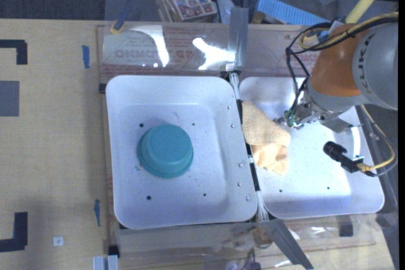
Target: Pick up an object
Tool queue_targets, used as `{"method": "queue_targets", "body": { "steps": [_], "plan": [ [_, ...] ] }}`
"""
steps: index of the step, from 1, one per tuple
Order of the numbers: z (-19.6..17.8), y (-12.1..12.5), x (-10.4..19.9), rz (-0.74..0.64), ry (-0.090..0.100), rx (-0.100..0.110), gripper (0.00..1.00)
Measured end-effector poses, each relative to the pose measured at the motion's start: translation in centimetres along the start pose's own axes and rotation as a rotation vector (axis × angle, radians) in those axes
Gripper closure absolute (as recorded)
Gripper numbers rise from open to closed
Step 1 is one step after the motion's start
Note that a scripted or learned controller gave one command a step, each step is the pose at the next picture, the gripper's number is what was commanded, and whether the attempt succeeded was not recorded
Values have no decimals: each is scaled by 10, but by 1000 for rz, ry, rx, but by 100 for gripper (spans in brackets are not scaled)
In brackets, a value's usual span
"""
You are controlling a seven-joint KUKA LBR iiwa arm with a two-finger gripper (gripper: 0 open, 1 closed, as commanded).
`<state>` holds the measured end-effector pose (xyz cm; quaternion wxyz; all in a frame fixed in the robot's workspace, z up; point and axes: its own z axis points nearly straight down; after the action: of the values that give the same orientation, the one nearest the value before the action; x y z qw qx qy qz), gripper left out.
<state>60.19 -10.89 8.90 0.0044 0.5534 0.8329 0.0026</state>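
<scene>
- We see two shallow white bins side by side on a pale wooden surface; both look like smooth hard plastic with rounded corners.
- The left bin holds a round teal bowl, turned upside down, smooth and matte, near the middle of the bin floor.
- The right bin holds a soft, crumpled yellow cloth with a fuzzy, towel-like texture, lying against the bin's left wall.
- The arm reaches in from the right, bent down over the right bin's upper part; its body is grey metal with a glossy orange band above the wrist.
- The pincer sits just beside the cloth's upper right edge; we cannot tell whether it touches the cloth, nor how it is set.
- A black cable end hangs over the right bin, apart from the cloth.
- Letters on the grey arm casing are partly cut off and we cannot read them fully.
</scene>
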Motion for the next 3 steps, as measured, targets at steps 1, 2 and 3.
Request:
{"method": "queue_targets", "body": {
  "steps": [1,2,3],
  "plan": [
    [-1,-36,19,-159,1,1,0],
    [0,20,2,-104,-1,1,0],
    [-8,23,-25,104,0,4,0]
  ]
}}
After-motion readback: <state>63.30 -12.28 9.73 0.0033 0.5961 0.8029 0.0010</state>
